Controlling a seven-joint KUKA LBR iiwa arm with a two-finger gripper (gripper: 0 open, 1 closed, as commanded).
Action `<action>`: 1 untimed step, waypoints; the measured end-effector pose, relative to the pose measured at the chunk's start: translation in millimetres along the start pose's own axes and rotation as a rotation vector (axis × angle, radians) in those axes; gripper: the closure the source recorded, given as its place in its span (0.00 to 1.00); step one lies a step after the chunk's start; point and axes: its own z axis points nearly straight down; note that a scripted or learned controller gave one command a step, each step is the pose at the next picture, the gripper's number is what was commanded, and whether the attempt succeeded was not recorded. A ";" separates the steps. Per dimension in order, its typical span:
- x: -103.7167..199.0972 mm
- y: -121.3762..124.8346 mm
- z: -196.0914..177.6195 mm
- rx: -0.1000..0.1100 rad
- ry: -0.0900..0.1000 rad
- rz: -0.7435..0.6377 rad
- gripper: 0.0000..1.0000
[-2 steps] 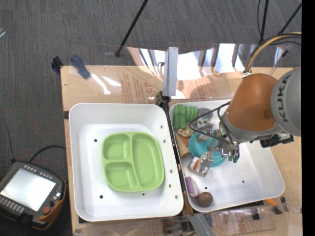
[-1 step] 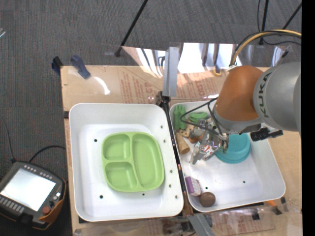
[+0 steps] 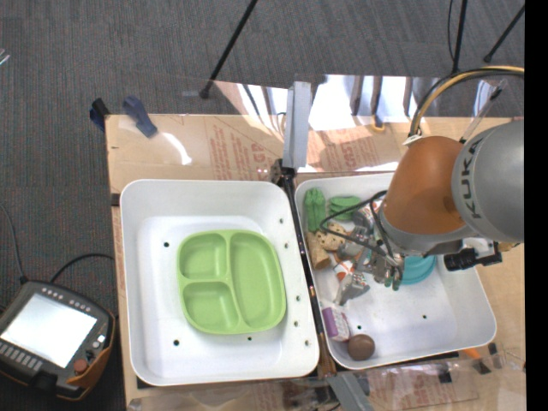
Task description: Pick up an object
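The right bin (image 3: pixel 467 319) holds a cluster of small objects at its left side. A green toy (image 3: pixel 315 205) lies at the far left corner, with a tan spotted piece (image 3: pixel 324 248) just in front of it. A small white and orange item (image 3: pixel 342 271) lies beside my gripper (image 3: pixel 363 274). The gripper is low inside this bin, over the cluster, and its tip is tangled with the clutter. A purple and white item (image 3: pixel 336 322) and a brown ball (image 3: pixel 360 347) rest near the front wall. A teal object (image 3: pixel 420 270) peeks out under the wrist.
The left bin (image 3: pixel 137 229) contains a light green divided plate (image 3: pixel 231 281). A metal post (image 3: pixel 297 131) rises behind the seam between the bins. A tablet pendant (image 3: pixel 51 332) lies on the floor at the lower left. Bare white floor shows at the right bin's front right.
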 end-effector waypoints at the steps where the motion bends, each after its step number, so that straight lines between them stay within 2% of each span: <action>1: -28.6 10.6 0.0 0.001 0.000 0.125 0.00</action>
